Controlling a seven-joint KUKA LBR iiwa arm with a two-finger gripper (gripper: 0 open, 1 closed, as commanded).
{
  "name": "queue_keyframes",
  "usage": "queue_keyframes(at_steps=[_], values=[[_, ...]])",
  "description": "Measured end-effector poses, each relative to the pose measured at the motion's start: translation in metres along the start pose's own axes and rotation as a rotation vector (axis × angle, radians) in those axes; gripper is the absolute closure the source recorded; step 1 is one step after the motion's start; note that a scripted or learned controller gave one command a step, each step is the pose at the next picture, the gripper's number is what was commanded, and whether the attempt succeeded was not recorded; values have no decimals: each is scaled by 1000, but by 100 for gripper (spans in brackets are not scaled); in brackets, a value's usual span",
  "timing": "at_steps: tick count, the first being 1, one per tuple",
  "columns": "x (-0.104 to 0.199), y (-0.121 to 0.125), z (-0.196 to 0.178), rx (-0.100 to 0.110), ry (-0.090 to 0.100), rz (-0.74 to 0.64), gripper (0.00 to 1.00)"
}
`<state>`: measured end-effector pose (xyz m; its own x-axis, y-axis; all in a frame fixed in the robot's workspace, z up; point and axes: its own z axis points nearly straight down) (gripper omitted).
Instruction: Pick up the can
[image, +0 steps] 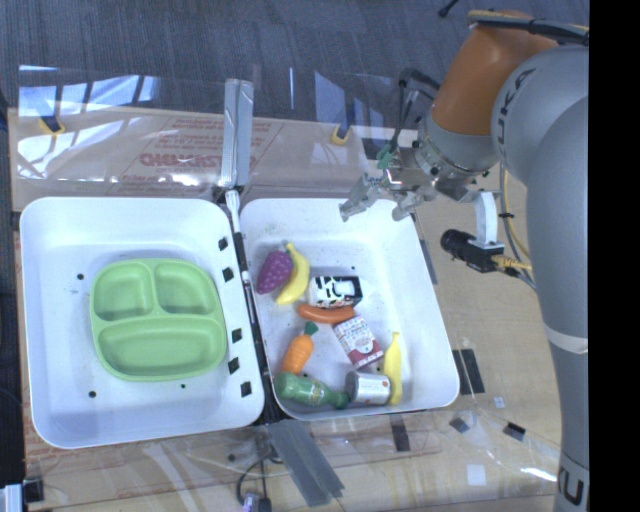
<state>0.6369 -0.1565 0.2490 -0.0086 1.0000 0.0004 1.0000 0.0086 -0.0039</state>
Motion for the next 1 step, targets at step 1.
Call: queue_keyframes(at_steps=[1], values=[[-25, -52, 53, 0, 0, -274, 0]])
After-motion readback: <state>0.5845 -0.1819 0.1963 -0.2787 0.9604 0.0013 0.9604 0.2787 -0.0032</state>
